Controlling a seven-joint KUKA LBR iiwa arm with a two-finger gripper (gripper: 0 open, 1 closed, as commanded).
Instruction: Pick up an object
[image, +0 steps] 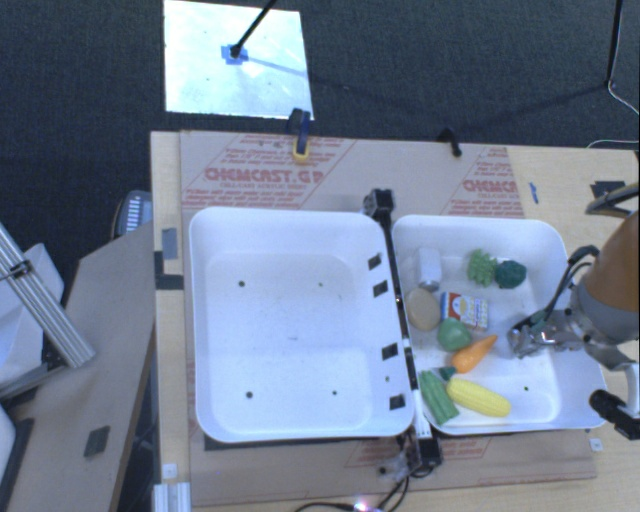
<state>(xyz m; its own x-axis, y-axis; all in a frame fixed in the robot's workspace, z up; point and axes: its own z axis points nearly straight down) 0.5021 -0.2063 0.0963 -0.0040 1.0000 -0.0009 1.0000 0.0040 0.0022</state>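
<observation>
The right bin (535, 238) holds several toy foods: a yellow corn cob (479, 398), an orange carrot (474, 352), a green round fruit (454, 335), a green ridged vegetable (436, 396), a small printed box (465, 309), a tan oval piece (423, 309), a white cylinder (429, 265), a light green leafy piece (482, 268) and a dark green broccoli (511, 273). My gripper (527, 340) hangs over the bin's right half, just right of the carrot's tip. Nothing shows between its fingers.
The left bin (290, 320) sits beside the right one, with a black hinge strip (392, 300) between them. Both rest on a cardboard sheet (340, 170). The arm (610, 300) comes in from the right. A cable (560, 290) loops near the wrist.
</observation>
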